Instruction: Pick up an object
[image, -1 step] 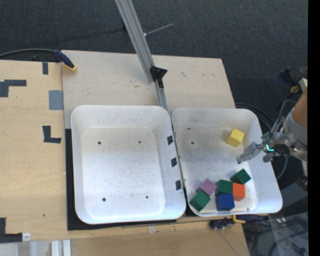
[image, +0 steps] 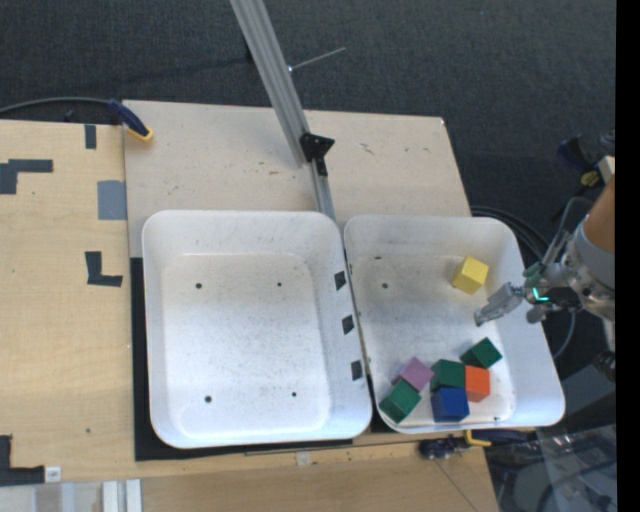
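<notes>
Two shallow white plastic bins sit side by side on the wooden tabletop. The left white bin and the right white bin touch along their inner rims, where small dark tabs show.

The grey two-finger gripper hangs over the right bin's right side, near its right rim, with a small green light on its body. One slim grey finger points left and down toward the bin floor; whether the fingers stand wide or narrow cannot be told from this angle, and nothing is seen between them.

A small yellow cube lies just beyond the fingertip, toward the bin's far right corner, apart from the rest. Toward the bin's near edge cluster a pink cube, a green cube, a dark green block, a blue cube, an orange cube and another dark green cube.
</notes>
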